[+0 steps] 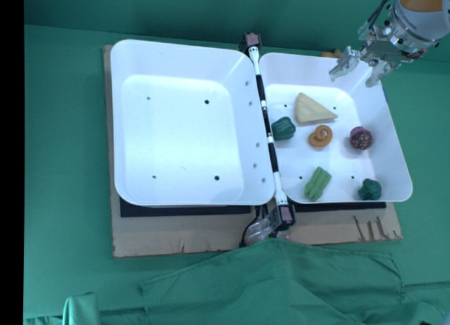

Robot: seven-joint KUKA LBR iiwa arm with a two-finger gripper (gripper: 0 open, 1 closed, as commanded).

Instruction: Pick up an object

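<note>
Jaws: gripper point(360, 70) spread wide, holding nothing, above right bin's point(394, 141) far rim.
Objects: cheese wedge point(312, 110), pretzel point(320, 136), green pepper point(283, 129) lying in right bin.
Left bin point(140, 70): beside it on desk point(63, 176).

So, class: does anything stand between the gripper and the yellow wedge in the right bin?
Nothing visible does. The gripper hangs with fingers open over the far rim of the right bin, and the yellow wedge lies uncovered on the floor below it. The pretzel and the green pepper lie nearer the camera, apart from the wedge.
</note>
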